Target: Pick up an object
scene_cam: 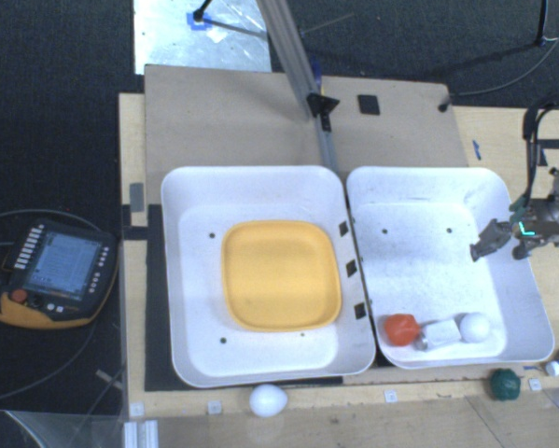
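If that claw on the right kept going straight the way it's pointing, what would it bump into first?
Probably bare floor of the right bin. The gripper points left and downward over it; the red object and white ball lie nearer the front wall, off that line. Depth is unclear.

No readable text, labels, brands or numbers anywhere. Teach pendant (53,279) left of tabletop (391,119): lit screen, content too blurred to read. Small dark square tag (369,105) on tabletop: no legible marks. Blue tape (201,21) on floor: unmarked.
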Available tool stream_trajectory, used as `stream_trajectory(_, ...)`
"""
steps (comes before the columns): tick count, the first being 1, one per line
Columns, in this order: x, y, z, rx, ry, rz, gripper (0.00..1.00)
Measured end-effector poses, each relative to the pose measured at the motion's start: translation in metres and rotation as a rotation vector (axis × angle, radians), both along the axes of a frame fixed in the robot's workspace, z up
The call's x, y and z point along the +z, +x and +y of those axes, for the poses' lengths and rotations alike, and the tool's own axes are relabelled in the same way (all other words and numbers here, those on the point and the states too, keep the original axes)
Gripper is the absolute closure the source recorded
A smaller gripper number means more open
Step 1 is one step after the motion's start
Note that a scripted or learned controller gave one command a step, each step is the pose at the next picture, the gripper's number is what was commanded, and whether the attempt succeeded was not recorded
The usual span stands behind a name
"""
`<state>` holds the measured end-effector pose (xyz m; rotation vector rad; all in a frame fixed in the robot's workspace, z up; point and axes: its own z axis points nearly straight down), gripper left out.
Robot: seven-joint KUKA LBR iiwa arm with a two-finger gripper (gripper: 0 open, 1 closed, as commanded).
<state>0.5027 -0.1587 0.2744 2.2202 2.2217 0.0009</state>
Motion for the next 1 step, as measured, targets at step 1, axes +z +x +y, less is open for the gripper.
stream_trajectory(1, 0.0, 0.0, 0.0, 0.0, 0.0, 0.0, 0.0)
